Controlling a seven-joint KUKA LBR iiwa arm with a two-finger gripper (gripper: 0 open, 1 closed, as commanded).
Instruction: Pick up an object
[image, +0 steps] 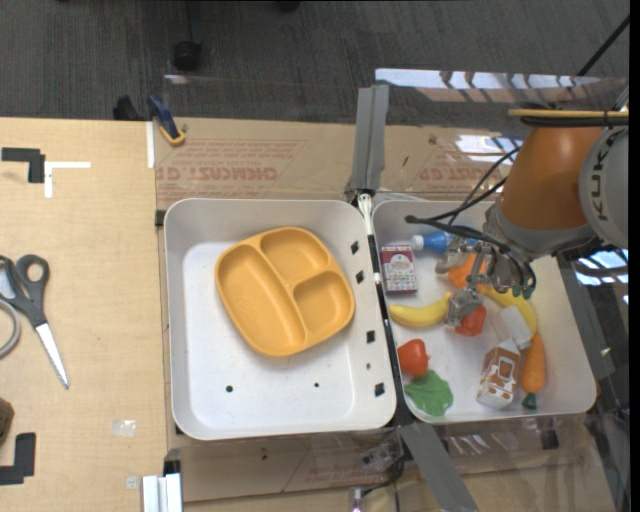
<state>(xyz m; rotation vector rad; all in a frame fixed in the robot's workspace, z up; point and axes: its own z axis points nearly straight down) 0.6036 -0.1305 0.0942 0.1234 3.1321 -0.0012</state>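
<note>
The right bin (575, 400) holds several toy foods: a yellow banana (420, 313), a red piece (472, 321), a red pepper (412, 356), a green leaf (430, 393), a small carton (498, 375), a carrot (534, 363), a pink-and-white box (400, 268) and a blue bottle (432, 241). My gripper (470, 298) hangs low in this bin, just above the banana's right end and the red piece, with an orange piece (457, 270) beside it. The wrist hides what lies directly under it.
The left bin (200, 390) carries a yellow divided plate (285, 288). Grey scissors (35, 310) lie on the wooden bench at far left. A blue-and-yellow clip (165, 118) sits on the cardboard behind the bins. The arm's orange band (545, 180) looms over the right bin's back.
</note>
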